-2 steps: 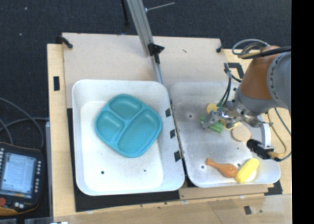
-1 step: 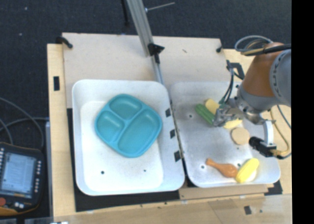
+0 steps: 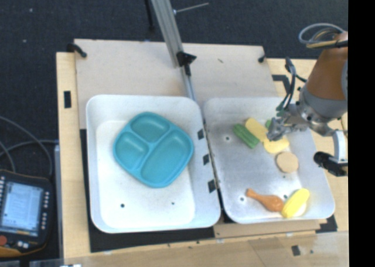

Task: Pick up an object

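Yellow toy pieces (image 3: 275, 144) lie in the right bin (image 3: 234, 201) under the gripper (image 3: 274, 132) — whether it grips anything, I cannot tell.

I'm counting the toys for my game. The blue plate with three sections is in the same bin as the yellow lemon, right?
No. The blue plate lies in the left bin; the yellow lemon is in the right bin, as the camera view shows.

Pale yellow piece (image 3: 277, 145) lies flat in the right bin (image 3: 234, 201).
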{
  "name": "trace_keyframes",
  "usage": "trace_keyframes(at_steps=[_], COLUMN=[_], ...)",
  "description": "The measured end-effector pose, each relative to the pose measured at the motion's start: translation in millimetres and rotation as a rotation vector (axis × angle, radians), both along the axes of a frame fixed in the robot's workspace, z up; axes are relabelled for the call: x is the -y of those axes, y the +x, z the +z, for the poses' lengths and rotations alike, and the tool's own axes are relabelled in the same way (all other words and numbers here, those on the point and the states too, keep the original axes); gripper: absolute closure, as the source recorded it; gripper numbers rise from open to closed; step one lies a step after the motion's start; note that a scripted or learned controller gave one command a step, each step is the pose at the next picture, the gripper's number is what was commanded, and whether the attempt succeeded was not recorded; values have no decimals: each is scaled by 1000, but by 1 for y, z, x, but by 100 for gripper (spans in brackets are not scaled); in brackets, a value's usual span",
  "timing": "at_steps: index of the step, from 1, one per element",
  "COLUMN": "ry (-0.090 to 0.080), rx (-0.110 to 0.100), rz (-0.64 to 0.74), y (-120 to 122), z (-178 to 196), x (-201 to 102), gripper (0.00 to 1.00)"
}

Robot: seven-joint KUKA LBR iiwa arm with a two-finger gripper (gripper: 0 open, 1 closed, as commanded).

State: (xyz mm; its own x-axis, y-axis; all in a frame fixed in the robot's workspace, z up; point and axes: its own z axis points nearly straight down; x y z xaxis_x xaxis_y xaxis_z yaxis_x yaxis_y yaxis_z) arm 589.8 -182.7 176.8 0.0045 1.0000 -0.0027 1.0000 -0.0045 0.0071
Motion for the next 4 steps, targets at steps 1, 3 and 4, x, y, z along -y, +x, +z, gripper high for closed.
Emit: trace_keyframes(at_steps=[1, 3, 4], ry=[1, 5, 6], rx=[-1, -6, -6], rz=[7, 13, 13], y=[1, -11, -24], z=[41, 40, 49], x=[2, -114, -174], gripper=[100, 100, 100])
